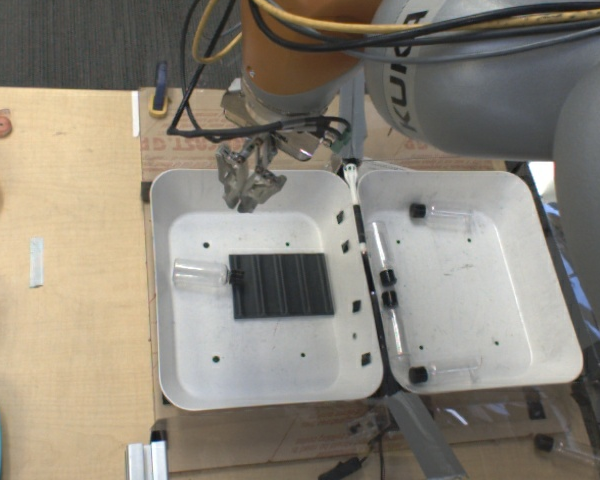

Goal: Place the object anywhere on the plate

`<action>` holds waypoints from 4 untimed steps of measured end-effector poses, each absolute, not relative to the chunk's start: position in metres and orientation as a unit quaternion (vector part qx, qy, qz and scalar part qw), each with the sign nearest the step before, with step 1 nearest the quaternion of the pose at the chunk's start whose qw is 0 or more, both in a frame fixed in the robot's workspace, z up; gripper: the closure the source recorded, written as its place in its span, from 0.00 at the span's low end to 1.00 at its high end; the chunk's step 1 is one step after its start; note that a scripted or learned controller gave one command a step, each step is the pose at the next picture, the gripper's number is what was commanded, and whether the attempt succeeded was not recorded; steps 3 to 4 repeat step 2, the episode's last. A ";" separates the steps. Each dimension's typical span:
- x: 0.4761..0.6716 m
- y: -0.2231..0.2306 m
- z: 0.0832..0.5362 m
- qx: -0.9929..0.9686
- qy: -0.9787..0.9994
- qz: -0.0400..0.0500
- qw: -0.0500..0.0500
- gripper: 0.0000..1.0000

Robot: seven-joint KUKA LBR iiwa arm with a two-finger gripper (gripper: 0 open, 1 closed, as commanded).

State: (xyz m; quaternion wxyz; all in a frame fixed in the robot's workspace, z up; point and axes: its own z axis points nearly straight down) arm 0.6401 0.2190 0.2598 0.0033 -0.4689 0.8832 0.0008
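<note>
While the gripper point(248, 190) hangs apparently empty, grip state unclear, behind the black plate point(281, 285): descend squarely over the clear tube point(200, 275) touching the plate's left edge.

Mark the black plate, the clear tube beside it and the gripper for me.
Plate point(282, 286): camera view, centre of its ribbed top.
Tube point(198, 275): camera view, middle of its clear body.
Gripper point(250, 200): camera view, between its fingertips.

We see the left bin point(180, 368) with open floor along its near side, the black ribbed plate point(282, 285) mid-floor and a clear tube point(200, 275) touching its left edge. In the right bin point(540, 348), 4 tubes hug the edges, leaving the middle free.
</note>
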 end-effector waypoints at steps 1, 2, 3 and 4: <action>0.623 0.221 0.175 -0.483 0.876 0.001 0.002 1.00; 0.544 0.193 0.214 -0.680 0.733 0.001 0.001 1.00; 0.544 0.193 0.214 -0.680 0.733 0.001 0.001 1.00; 0.544 0.193 0.214 -0.680 0.733 0.001 0.001 1.00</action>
